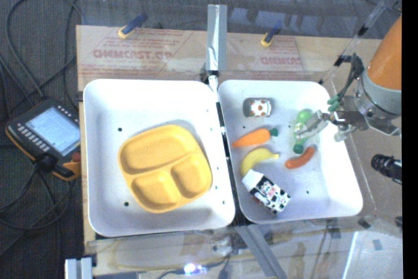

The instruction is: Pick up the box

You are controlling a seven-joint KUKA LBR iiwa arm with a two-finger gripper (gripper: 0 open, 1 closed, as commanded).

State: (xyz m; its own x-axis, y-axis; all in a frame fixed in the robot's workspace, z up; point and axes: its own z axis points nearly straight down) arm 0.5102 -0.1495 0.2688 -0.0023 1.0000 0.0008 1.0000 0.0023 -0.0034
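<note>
Box (pixel 268 193) lies in right bin (pixel 343 196), below banana (pixel 258 159).

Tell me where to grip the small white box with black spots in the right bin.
Take the small white spotted box across its narrower width, coming straight down. It lies flat and skewed, its long axis running upper left to lower right, close beside the yellow banana, so turn the pincer to match.

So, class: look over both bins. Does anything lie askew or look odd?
Mildly. The box lies at a slant near the right bin's front wall, and the can rests on its side. Nothing looks spilled or broken. The yellow tray sits flat in the left bin.
</note>
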